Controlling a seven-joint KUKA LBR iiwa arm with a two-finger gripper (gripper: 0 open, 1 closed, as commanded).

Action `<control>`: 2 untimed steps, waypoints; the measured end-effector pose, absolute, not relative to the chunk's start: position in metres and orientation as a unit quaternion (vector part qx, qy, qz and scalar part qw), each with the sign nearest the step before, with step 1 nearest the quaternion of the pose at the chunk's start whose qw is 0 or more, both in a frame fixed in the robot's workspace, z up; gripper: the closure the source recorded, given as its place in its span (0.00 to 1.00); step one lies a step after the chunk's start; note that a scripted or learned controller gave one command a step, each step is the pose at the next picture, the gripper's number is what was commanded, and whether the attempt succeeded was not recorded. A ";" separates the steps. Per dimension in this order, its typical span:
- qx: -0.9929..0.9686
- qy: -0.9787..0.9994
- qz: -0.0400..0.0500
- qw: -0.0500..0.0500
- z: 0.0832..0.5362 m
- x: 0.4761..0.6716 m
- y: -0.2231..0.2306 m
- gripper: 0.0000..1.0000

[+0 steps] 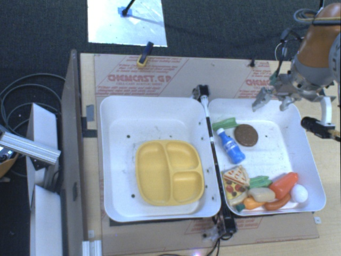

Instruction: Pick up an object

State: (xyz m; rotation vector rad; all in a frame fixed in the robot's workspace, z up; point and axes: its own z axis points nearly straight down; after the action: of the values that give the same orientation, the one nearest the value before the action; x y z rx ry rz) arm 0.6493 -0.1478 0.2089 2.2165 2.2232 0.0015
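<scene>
Single fixed camera above the bench (176, 71), angled down. Both white bins (114, 159) in frame. Arm (319, 41) enters from the right.

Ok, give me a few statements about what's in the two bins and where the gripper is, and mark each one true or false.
1. The yellow divided plate lies in the left bin. True.
2. The blue bottle lies in the right bin, near the divider. True.
3. The gripper holds the brown round patty. False: the patty lies on the bin floor, apart from the gripper, whose fingers are spread with nothing between them.
4. The pizza slice sits on the yellow plate. False: it is in the right bin.
5. The white egg is in the right bin's near corner. True.
</scene>
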 end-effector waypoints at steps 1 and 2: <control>0.707 0.707 0.001 0.000 0.081 0.624 -0.133 0.00; 0.707 0.707 -0.001 0.000 0.084 0.571 -0.109 0.00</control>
State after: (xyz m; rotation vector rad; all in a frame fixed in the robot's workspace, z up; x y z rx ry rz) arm 0.5710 -0.1087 0.0842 2.2214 2.2217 -0.0021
